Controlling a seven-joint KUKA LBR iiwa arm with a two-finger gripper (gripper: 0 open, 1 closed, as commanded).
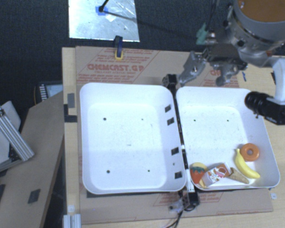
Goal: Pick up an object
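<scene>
The right bin point(228, 122) is holding everything at its near edge: a banana point(245, 166) lying slantwise, a small carton point(215, 174), an orange ring point(250, 151). The gripper point(208, 73) is hovering at the far rim, jaws released, grasping nothing, objects lying nearward.

silver sheet point(103, 12) | yellow clamp point(118, 48) | cardboard point(128, 63) under bins

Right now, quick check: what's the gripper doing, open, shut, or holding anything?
Gripper: open, nothing between its fingers, raised over the far edge of the right bin.
</scene>
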